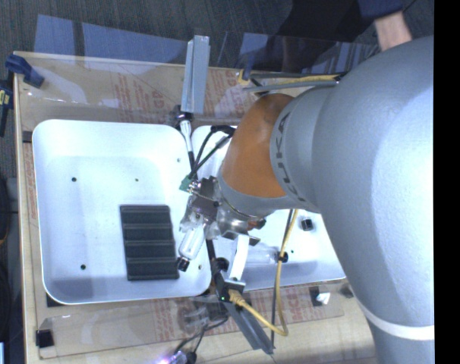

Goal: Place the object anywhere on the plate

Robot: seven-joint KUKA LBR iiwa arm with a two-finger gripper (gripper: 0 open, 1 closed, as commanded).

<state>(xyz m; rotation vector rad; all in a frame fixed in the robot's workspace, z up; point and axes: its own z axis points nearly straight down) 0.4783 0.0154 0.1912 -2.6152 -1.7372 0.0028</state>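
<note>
A black ribbed rectangular plate (149,241) lies flat in the lower middle of the left white bin (70,150). My gripper (209,273) hangs over the wall between the two bins, just right of the plate's lower right corner. Its two pale fingers (189,243) stand apart, so it is open, and I see only a dark cable between them. The big grey arm with its orange band (253,154) reaches in from the right and covers most of the right bin (315,268), hiding what lies there.
A metal bar (194,73) stands upright at the back between the bins. Yellow and black cables (279,279) hang off the wrist down to the front edge of the bench. A blue clamp (21,70) grips the far left corner.
</note>
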